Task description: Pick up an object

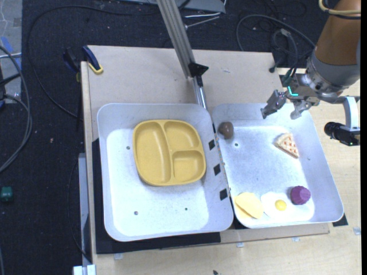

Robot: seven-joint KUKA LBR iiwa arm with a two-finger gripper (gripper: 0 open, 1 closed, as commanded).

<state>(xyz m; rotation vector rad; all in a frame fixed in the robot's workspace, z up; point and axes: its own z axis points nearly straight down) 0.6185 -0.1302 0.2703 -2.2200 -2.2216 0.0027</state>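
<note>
**Pizza slice waits under a spread gripper**

The pizza slice [287, 145] lies in your right bin [321, 179], near its far edge. Your gripper [285, 108] hovers just above it, fingers apart and holding nothing. You're at the approach; next, lower and close.

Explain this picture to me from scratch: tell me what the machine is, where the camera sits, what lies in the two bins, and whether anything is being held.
This is one camera fixed above a bench, looking down at a slant. The grey robot arm with an orange band reaches in from the right; at its end is a two-finger gripper, open, hanging over the far edge of the right white bin. Nothing sits between its fingers. The left white bin holds a yellow divided plastic plate. The right bin holds toy food: a small brown round piece, an orange waffle-like wedge, a purple lump, a fried egg and a pale yellow slice.
</note>
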